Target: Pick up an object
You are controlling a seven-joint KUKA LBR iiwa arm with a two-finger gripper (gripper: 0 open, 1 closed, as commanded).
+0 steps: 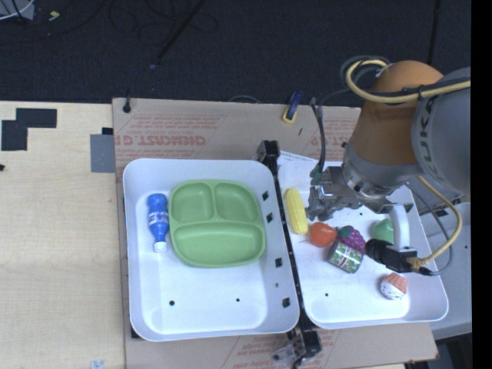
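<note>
1. Surface: pale wood bench (54,244). A black tape patch (15,133) and a grey square (101,152) are stuck on its left part.
2. A brown cardboard sheet (200,129) w/ reversed red print lies under both bins. A blue clamp (293,108) sits at its far edge.
3. Room: dark floor (192,44) beyond the bench, w/ thin cables (181,29) trailing across it.
4. Left bin (200,314): a green 3-section plate (217,223) lies flat at centre. A blue bottle (157,220) lies just beside the plate's left edge.
5. Right bin (361,310): a yellow corn cob (296,211) lies by the left wall. A red-orange round toy (322,234) is near the cob's lower end.
6. Purple grapes (352,237) touch a green-label can (345,257). A green item (382,228) is partly hidden, and a cupcake toy (393,286) sits apart near the front right.
7. Gripper (319,206): low over the right bin, just right of the corn cob and just above the red-orange toy. Can't tell how wide it stands, and nothing is visibly held.
8. Arm (400,114): the orange band sits over the bin's far right.
</note>
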